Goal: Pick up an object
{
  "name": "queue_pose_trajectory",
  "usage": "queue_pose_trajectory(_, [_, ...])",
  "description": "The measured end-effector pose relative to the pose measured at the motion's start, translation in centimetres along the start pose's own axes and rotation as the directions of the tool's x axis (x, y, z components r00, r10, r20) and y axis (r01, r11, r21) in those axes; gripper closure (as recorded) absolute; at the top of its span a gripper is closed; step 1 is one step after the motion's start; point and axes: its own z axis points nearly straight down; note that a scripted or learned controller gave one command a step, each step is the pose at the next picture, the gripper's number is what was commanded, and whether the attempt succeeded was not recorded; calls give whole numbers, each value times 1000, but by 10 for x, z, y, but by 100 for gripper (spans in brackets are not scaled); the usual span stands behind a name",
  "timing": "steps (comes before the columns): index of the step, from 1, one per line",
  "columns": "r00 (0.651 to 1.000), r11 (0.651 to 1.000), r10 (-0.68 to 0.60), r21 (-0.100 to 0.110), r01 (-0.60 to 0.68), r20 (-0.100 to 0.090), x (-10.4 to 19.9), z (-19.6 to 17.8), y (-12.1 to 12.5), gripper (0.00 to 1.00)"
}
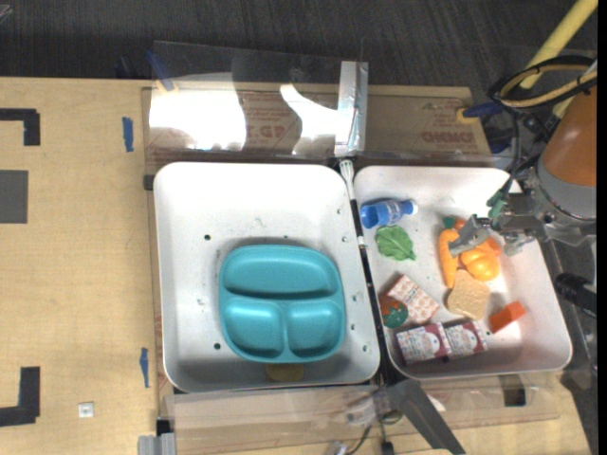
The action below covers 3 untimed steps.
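Note:
The right bin [556, 347] holds a jumble of toy food. My gripper [471, 242] hangs low over the bin's right half, right above an orange pepper-like toy [485, 265] and beside an orange carrot [445, 255]. The gripper's grey body covers part of these two toys. A tan bread slice [468, 299] lies just in front of them, with a small red-orange block [507, 316] to its right. A blue bottle [384, 212] and a green leaf [396, 245] lie at the bin's left side.
Three printed snack packs [410, 301] [422, 342] [465, 337] sit along the right bin's front. The left bin [180, 254] holds a teal divided plate [281, 301]. A clear plastic sheet [285, 112] stands behind the bins. Cables [541, 79] hang at the back right.

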Motion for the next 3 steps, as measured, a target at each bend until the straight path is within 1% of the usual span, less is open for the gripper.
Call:
queue_pose_trajectory(1, [990,990,141,5,-141,0,-43,124,70,0])
queue_pose_trajectory(2, [990,990,141,-7,-141,1,-43,109,73,100])
queue_pose_trajectory(3, [986,986,165,8,-165,6,-9,132,134,100])
